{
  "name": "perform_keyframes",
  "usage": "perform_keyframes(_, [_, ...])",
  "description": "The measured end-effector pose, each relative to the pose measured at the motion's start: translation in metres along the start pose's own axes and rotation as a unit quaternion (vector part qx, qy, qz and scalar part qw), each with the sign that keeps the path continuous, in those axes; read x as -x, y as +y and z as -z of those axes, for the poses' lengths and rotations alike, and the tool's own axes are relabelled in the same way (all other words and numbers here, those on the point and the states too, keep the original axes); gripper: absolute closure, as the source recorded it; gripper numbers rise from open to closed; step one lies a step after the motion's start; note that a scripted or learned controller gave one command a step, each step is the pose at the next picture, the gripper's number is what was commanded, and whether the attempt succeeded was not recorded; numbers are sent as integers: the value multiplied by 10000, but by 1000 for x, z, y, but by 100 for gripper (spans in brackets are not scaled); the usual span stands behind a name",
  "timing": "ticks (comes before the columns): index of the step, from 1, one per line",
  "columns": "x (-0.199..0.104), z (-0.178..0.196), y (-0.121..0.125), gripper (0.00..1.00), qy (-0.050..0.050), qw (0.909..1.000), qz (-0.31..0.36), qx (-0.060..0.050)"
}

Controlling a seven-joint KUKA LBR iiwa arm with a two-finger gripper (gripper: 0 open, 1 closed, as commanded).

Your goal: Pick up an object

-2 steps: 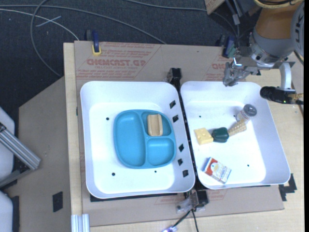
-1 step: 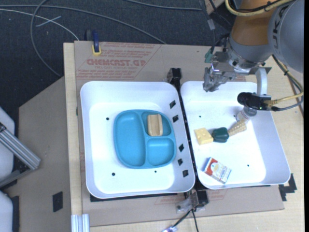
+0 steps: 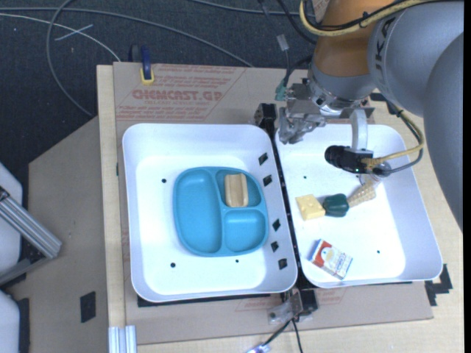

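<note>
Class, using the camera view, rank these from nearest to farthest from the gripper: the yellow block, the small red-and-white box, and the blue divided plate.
From the gripper:
1. Yellow block, right bin, below the gripper.
2. Blue divided plate, left bin.
3. Red-and-white box, right bin's near edge.

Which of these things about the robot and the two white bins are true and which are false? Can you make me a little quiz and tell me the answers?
1. The blue plate sits in the left bin. True.
2. A tan block lies in one compartment of the blue plate. True.
3. The yellow wedge is in the left bin. False: it lies in the right bin, touching a dark green piece.
4. The claw is over the blue plate. False: it is at the far edge of the right bin.
5. A small red and white box lies at the near side of the right bin. True.
</note>
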State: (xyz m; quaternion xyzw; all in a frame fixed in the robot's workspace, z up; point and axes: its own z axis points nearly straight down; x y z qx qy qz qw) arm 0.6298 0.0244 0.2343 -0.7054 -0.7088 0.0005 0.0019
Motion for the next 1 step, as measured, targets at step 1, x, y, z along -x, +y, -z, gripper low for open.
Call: perform_keyframes(1, [-64,-4,-5,100,2,10000,7,4])
